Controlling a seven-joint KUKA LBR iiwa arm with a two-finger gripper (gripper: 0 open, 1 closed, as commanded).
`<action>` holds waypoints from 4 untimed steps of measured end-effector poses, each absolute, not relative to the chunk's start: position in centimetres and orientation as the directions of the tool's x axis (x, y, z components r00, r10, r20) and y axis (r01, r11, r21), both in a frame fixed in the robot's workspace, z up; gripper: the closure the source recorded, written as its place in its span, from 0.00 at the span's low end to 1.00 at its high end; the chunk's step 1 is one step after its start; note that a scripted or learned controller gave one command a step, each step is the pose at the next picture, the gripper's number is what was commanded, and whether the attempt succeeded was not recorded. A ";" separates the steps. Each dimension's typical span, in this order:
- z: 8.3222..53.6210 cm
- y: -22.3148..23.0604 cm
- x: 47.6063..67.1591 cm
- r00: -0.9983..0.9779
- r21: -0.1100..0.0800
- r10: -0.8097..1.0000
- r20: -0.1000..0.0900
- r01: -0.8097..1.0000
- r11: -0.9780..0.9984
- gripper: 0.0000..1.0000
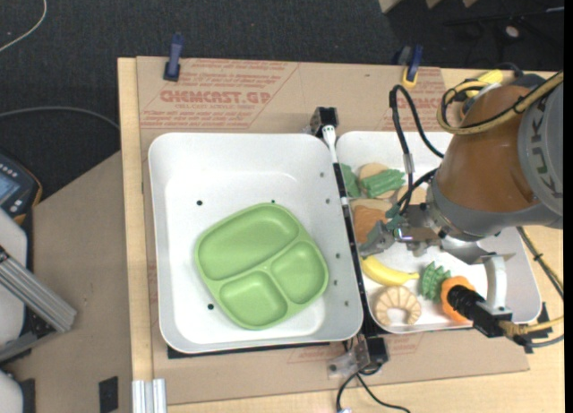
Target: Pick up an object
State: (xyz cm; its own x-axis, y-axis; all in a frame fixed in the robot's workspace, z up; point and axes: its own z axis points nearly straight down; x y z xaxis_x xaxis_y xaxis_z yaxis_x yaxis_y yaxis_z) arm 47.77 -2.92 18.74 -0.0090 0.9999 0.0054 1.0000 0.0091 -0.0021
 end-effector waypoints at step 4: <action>40.9 8.1 48.0 -0.005 0.011 1.000 0.003 1.000 0.005 1.00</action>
